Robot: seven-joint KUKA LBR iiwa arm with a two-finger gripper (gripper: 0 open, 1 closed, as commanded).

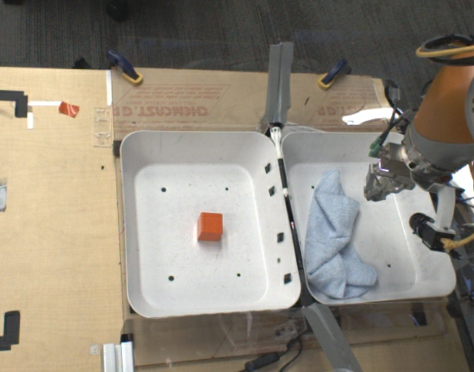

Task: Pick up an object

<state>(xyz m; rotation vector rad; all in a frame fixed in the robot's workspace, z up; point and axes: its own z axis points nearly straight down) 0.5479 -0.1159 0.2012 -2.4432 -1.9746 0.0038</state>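
An orange-red cube (210, 227) rests near the middle of the left bin (143, 208). A crumpled light-blue cloth (336, 235) lies in the left half of the right bin (407, 277). My gripper (378, 184) hangs over the right bin, just right of the cloth's upper end and above the bin floor. Nothing shows between its fingers. The grey arm with its orange band (446, 103) comes in from the right.
A metal divider (279, 91) runs between the two bins at the back. Blue-and-yellow clamps (124, 67) hold the cardboard behind the bins. A wooden board (46, 208) lies to the left. Cables and a black fitting (427, 232) hang near the right bin's right wall.
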